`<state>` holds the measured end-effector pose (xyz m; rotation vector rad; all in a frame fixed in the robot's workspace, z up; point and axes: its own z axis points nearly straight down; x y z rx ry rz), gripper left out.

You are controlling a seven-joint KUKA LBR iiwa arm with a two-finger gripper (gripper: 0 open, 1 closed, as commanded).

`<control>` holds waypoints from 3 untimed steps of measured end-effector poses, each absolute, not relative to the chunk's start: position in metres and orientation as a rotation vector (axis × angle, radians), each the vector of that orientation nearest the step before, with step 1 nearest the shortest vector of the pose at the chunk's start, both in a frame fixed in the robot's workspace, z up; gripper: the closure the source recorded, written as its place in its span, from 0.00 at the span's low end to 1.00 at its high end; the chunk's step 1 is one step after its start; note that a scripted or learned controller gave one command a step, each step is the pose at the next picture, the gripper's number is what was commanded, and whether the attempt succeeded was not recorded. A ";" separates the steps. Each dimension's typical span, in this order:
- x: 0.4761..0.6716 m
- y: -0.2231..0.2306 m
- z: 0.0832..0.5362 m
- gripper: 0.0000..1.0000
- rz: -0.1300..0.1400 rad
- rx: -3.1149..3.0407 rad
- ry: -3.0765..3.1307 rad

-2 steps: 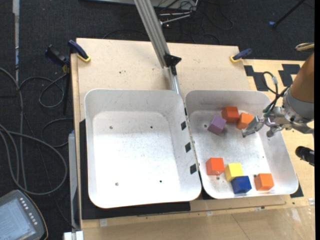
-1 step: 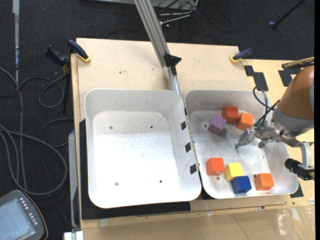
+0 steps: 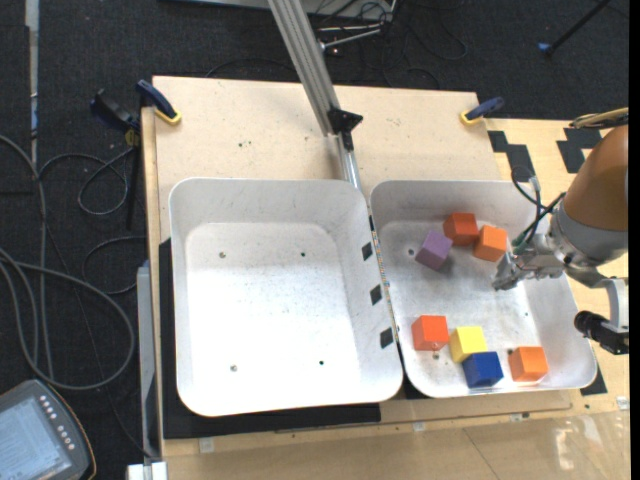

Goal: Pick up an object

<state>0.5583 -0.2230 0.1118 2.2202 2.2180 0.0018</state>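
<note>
**Pincer low in the right bin beside the orange blocks**

Two shallow white bins sit side by side on the counter [image 3: 260, 128]. The left bin [image 3: 190, 268] lies to the left of a shared edge; the right bin [image 3: 560, 378] holds all the blocks.

The arm [image 3: 600, 203] comes in from the right, its orange band above the grey wrist. The pincer [image 3: 507, 273] hangs low over the floor of the right bin, near its right side. Whether it is released or clenched cannot be told from this angle, and nothing can be seen between its tips.

Just up and left of the pincer lie two orange blocks close together: one orange block [image 3: 491, 241] nearest the pincer, and another orange block [image 3: 460, 227] touching or almost touching it on the left. A purple block [image 3: 434, 251] sits just left of that pair, tilted.

Along the near edge of the bin are four more: an orange-red block [image 3: 430, 331], a yellow block [image 3: 466, 343] just right of it, a blue block [image 3: 483, 369] against the yellow one's lower right, and a further orange block [image 3: 528, 363] to the right, slightly apart from the blue.
</note>
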 end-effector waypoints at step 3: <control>0.567 -0.173 0.216 1.00 0.003 2.213 2.230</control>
